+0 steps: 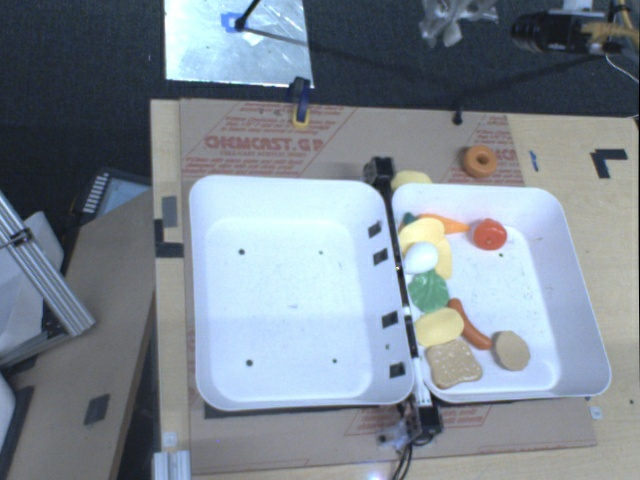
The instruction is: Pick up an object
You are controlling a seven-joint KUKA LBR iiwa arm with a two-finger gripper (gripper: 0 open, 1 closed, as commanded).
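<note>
Right bin [560,268]: toy foods along its left wall, among them a tomato [489,234], egg [420,258], green leaf [429,290], sausage [470,328], bread slice [453,364] and round biscuit [510,350]. Left bin [285,288]: white. Doughnut [480,161] on cardboard sheet [260,138] printed "CHEMCAST GP". Gripper [455,13] at top edge, well apart from the bins; finger state cannot be told.

Bright, even light, slightly soft focus
</note>
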